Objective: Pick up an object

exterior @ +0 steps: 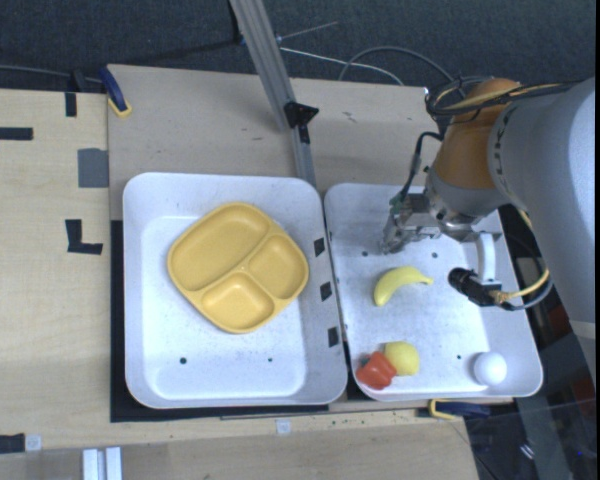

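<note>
Step in hand: approach. Gripper point(402, 230) low in the right bin point(435, 363), whether open or closed cannot be told; nothing seen held. Nearest object: banana point(400, 284), just below it; next move calls for a descent onto it. Also yellow fruit point(403, 357), red piece point(376, 371), white ball point(490, 367). Left bin point(150, 368): yellow divided plate point(238, 266). Wooden counter point(40, 298), dark floor beyond.

One fixed overhead camera looks slantwise down on both bins point(325, 298).
</note>
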Controlling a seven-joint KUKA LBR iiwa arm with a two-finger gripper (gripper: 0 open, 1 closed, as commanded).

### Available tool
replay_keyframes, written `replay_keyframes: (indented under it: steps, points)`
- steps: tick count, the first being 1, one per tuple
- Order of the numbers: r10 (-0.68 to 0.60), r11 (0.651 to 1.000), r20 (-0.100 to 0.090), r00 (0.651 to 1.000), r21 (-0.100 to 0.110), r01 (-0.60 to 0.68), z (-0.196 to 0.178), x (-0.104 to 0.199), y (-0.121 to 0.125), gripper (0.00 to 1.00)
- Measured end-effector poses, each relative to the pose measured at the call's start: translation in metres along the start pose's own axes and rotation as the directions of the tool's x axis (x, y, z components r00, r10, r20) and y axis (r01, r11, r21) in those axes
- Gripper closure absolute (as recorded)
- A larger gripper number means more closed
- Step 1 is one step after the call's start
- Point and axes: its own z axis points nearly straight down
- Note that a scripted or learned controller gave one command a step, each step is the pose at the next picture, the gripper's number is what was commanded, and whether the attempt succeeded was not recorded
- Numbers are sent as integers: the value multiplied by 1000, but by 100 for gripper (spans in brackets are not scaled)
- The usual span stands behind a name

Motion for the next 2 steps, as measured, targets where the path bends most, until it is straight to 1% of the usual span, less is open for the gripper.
replay_keyframes:
  steps: [1,2]
  points:
    - [3,1000,0,1000,-6,-3,-61,-2,-6,100]
    - [2,1000,0,1000,-6,-2,-114,-1,-5,100]
